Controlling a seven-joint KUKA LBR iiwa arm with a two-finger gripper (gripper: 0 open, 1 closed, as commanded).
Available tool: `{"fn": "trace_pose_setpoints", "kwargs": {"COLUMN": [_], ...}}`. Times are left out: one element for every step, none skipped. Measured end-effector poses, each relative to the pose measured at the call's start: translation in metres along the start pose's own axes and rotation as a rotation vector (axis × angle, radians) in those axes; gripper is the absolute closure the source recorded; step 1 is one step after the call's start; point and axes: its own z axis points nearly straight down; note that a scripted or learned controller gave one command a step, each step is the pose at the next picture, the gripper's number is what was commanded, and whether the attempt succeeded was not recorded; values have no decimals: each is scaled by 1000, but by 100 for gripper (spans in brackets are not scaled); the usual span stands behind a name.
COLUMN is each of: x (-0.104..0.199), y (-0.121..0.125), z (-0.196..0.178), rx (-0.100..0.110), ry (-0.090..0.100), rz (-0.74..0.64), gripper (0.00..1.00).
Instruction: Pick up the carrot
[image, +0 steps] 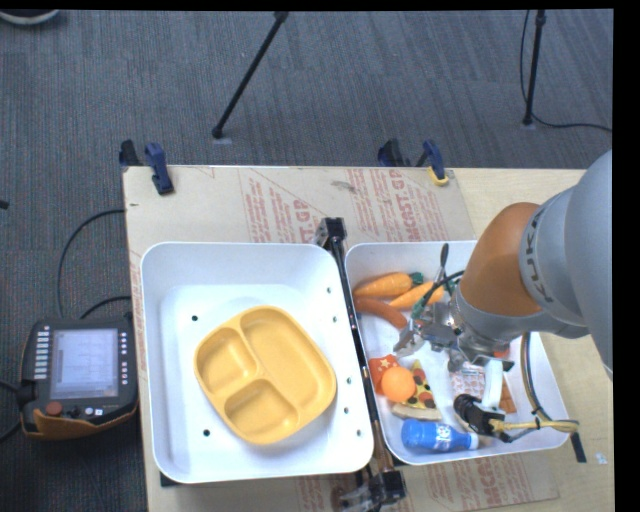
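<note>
The carrot (384, 285) is orange and lies across the far left part of the right bin (548, 395). A second orange carrot-like piece (414, 297) rests just right of it. My gripper (432, 338) hangs over the middle of the right bin, just right of and nearer the camera than these orange pieces. The wrist and its cables hide what is directly under it. Nothing is visibly held.
Also in the right bin are a red-brown sausage (380, 311), an orange ball (397, 383), a blue bottle (437, 436) and several small toys. The left bin (160, 300) holds a yellow divided plate (263, 373). A pendant (75, 375) sits left of the bench.
</note>
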Motion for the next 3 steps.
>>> {"fn": "trace_pose_setpoints", "kwargs": {"x": [24,24,11], "y": [43,100,57], "z": [2,3,2], "rx": [10,17,14], "ry": [7,3,3], "rz": [201,521,908], "gripper": [0,0,0]}}
